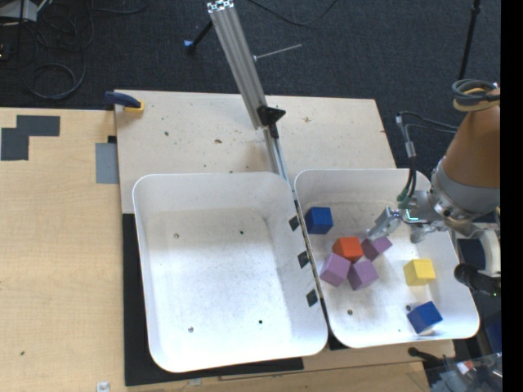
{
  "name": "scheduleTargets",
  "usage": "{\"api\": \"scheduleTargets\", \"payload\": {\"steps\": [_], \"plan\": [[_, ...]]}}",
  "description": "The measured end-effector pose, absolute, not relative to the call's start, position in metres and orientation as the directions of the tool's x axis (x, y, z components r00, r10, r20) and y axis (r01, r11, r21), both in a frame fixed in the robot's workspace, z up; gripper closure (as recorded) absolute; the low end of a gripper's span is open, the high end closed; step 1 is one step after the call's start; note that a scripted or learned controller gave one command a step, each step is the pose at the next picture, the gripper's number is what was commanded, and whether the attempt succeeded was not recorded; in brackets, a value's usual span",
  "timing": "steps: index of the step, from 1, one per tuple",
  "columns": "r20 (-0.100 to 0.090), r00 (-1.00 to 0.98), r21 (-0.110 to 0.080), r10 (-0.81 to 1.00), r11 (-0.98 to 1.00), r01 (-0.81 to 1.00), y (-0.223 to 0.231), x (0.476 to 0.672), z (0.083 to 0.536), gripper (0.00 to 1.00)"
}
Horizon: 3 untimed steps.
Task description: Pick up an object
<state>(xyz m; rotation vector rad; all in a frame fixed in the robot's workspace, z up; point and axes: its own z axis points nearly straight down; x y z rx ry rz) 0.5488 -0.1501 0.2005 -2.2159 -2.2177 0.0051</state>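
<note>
Small purple block (pixel 377 247) lies tilted in right white bin (pixel 458 329), long axis diagonal, beside orange cube (pixel 349 247). Gripper (pixel 392 221) just above it; finger state unclear.

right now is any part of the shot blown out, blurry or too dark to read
In the camera view, the floor of the left bin glares near white; the right bin is evenly lit, so the yellow cube and orange cube read sharply; the gripper looks slightly soft; the carpet behind the bench is dark.
</note>
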Motion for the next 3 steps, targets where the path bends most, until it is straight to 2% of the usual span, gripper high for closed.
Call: {"api": "scheduleTargets", "payload": {"steps": [1,2,3], "plan": [[0.001,0.001,-0.003,1.0,-0.001,1.0,-0.151,0.549,0.202,0.0],[0.002,0.002,-0.009,1.0,-0.002,1.0,-0.149,0.556,0.142,0.0],[-0.006,-0.001,0.023,1.0,0.001,1.0,-0.151,0.563,0.122,0.0]]}}
